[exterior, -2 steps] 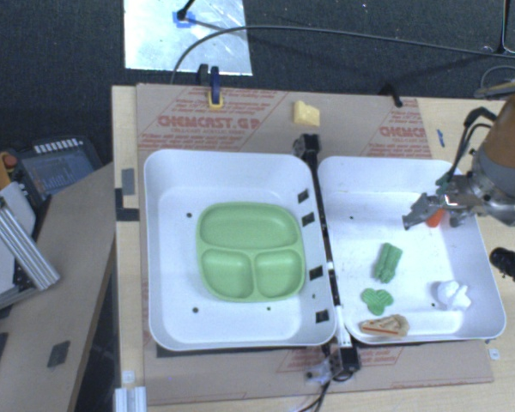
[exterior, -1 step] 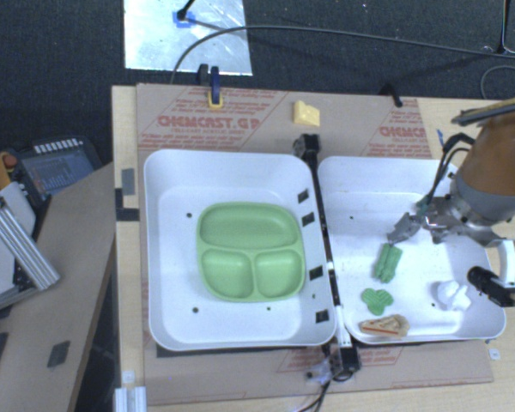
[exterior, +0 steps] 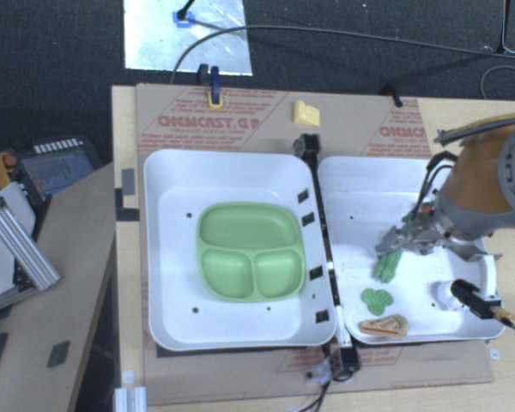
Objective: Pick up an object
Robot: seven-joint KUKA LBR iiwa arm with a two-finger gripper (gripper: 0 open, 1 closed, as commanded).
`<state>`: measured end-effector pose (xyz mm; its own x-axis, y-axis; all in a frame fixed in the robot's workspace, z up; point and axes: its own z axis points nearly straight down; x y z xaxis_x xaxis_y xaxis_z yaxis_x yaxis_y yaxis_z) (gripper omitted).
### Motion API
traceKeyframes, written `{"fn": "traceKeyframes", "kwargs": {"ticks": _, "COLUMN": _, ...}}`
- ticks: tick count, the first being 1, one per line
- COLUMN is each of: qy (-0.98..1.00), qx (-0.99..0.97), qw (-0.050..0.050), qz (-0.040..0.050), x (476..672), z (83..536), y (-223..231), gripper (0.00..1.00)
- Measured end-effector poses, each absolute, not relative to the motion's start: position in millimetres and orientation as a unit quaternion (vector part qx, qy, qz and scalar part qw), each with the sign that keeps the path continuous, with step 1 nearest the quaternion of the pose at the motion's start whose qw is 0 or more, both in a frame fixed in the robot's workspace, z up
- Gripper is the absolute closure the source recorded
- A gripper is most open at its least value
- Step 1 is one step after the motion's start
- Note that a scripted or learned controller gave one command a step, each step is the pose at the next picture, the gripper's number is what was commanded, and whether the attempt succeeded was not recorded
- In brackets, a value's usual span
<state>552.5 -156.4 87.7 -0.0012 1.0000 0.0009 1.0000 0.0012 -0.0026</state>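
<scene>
In the right bin (exterior: 360, 187) my gripper (exterior: 396, 243) hangs low over the floor, with the grey arm and its orange band reaching in from the right. Its tip is right at the upper end of a long green toy vegetable (exterior: 386, 267) that lies on the bin floor; whether it touches is unclear. A small leafy green piece (exterior: 377, 299) rests just below that. Near the bin's front edge sits a tan wedge-shaped slice (exterior: 384, 325).
The left bin (exterior: 167, 230) holds a green divided plate (exterior: 248, 251). A black divider strip (exterior: 319, 230) runs between the bins. A yellow block (exterior: 306, 112) and a clamp (exterior: 213, 87) lie on the cardboard behind the bins.
</scene>
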Motion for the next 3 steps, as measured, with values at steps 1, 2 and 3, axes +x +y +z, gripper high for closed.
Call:
{"fn": "traceKeyframes", "kwargs": {"ticks": 1, "qy": -0.708, "qx": -0.706, "qw": -0.002, "qz": -0.0006, "x": 554.2, "z": 101.4, "y": -157.2, "gripper": 1.00}}
{"fn": "traceKeyframes", "kwargs": {"ticks": 2, "qy": -0.708, "qx": -0.706, "qw": -0.003, "qz": -0.0018, "x": 552.0, "z": 165.1, "y": -157.2, "gripper": 1.00}}
{"fn": "traceKeyframes", "kwargs": {"ticks": 3, "qy": -0.708, "qx": -0.706, "qw": -0.003, "qz": -0.0016, "x": 558.1, "z": 212.4, "y": -164.4, "gripper": 1.00}}
